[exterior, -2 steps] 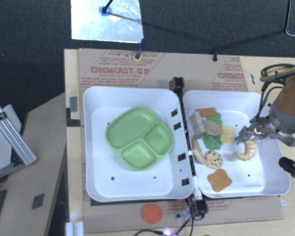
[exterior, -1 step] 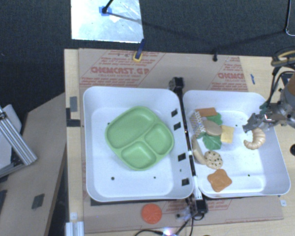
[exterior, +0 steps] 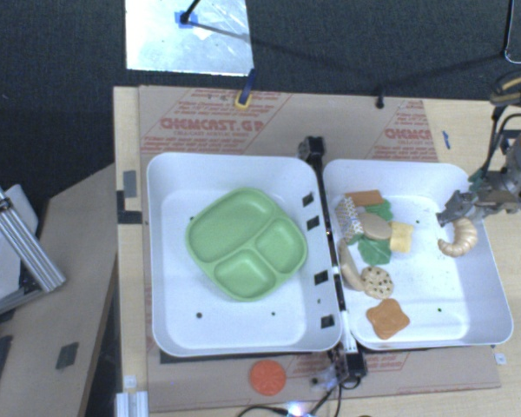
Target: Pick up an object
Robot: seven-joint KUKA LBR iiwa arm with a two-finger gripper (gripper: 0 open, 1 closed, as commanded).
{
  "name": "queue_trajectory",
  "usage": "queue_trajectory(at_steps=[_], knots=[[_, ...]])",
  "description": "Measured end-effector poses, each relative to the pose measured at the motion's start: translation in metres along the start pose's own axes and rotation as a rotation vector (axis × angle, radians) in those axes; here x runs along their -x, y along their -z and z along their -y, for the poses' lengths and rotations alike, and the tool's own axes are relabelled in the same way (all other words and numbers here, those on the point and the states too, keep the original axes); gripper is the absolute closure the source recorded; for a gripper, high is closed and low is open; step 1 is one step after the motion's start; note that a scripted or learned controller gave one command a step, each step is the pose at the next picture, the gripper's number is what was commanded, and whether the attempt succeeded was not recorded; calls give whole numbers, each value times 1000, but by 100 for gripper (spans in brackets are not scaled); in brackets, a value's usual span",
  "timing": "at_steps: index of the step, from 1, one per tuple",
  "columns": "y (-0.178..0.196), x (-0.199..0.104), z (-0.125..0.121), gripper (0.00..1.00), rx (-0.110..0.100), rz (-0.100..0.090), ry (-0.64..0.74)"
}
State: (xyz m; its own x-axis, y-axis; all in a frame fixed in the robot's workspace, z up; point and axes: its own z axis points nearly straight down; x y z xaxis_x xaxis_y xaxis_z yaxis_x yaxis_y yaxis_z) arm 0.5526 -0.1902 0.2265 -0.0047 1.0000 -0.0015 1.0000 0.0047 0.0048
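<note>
Two white bins side by side: left bin (exterior: 169, 320) and right bin (exterior: 482, 324). Left holds one green divided tray (exterior: 246, 243). Right holds roughly nine toy food pieces: one croissant (exterior: 459, 238), one chocolate-chip cookie (exterior: 377, 281), one orange cracker (exterior: 388, 318), one yellow cheese block (exterior: 401, 237), one banana (exterior: 350, 269), plus a clustered pile (exterior: 368, 222) of perhaps four items, hard to separate.

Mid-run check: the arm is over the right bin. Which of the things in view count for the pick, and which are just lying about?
For the pick:
gripper, at the right bin's far right side
croissant, just below it
cookie
orange toast piece
yellow block

Lying about:
green divided plate in the left bin
orange disc in front of the bins
</note>
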Motion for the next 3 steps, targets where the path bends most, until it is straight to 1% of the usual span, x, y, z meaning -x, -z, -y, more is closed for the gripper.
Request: queue_trajectory(at_steps=[1,2,3], knots=[[10,-44,-30,100,0,-2,5],[2,-83,-55,100,-1,-1,4],[6,-131,-93,100,0,-3,6]])
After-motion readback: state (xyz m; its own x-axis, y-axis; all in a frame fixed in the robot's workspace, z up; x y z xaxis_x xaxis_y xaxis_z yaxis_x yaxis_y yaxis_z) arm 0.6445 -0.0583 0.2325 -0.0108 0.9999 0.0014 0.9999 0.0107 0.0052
